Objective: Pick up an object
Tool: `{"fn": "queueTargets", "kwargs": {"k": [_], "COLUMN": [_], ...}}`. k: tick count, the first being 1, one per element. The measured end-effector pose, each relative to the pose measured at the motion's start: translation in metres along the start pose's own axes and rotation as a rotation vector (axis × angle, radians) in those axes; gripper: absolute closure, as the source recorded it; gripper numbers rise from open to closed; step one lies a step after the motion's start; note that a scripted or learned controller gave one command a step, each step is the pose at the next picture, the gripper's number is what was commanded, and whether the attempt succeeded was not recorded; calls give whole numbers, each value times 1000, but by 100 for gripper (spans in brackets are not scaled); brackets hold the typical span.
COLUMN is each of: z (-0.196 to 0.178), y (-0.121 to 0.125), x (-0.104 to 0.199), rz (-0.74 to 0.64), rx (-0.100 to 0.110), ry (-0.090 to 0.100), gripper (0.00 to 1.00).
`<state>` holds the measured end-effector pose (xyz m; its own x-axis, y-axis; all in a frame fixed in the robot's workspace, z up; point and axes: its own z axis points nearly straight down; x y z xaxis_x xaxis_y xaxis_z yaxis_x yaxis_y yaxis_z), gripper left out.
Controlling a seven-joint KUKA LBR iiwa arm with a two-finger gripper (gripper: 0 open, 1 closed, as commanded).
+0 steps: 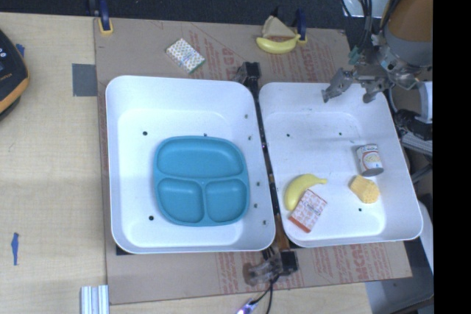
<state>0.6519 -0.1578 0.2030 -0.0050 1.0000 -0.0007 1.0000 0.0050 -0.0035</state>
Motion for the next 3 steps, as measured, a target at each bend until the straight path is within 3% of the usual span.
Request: {"fn": "queueTargets", "kwargs": {"k": [1,2,3], "z": [50,9,12], "y": [-90,-61,-133], "x": [23,71,84], "rz": [1,0,1], "rx": [2,-2,1], "ry": [1,1,0], "gripper": [0,0,0]}}
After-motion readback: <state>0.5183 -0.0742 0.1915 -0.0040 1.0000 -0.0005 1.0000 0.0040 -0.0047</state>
